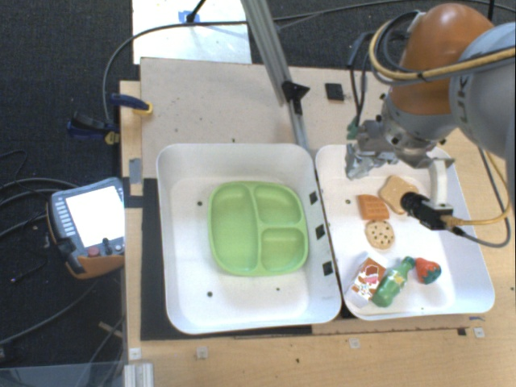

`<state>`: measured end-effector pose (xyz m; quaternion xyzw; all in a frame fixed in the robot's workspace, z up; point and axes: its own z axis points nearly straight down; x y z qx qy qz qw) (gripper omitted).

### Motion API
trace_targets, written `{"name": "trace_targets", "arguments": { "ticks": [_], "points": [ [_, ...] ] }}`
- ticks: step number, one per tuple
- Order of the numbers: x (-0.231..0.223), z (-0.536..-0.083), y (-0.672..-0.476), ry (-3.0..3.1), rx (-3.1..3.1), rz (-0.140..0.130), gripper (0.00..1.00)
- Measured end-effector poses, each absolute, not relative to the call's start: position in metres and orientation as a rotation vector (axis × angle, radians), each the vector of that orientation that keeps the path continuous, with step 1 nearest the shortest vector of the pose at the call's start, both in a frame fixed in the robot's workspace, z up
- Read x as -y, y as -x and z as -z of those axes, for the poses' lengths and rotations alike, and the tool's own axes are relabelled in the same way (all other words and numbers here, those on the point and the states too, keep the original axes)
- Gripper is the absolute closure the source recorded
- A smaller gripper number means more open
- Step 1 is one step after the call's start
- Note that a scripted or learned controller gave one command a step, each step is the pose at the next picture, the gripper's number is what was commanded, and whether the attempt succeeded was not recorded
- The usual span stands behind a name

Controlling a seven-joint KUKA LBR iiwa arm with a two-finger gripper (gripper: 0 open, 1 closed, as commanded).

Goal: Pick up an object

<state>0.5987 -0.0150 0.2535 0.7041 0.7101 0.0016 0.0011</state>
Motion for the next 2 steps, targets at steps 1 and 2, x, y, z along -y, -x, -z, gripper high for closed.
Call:
{"name": "trace_targets", "arguments": {
  "ticks": [1,2],
  "points": [
    [-0.039,-0.253,-0.602,-2.209,-2.231,-0.006,1.0],
    [-0.081,-0.238,-0.614,-2.212,-2.228,-0.004,1.0]
  ]
}}
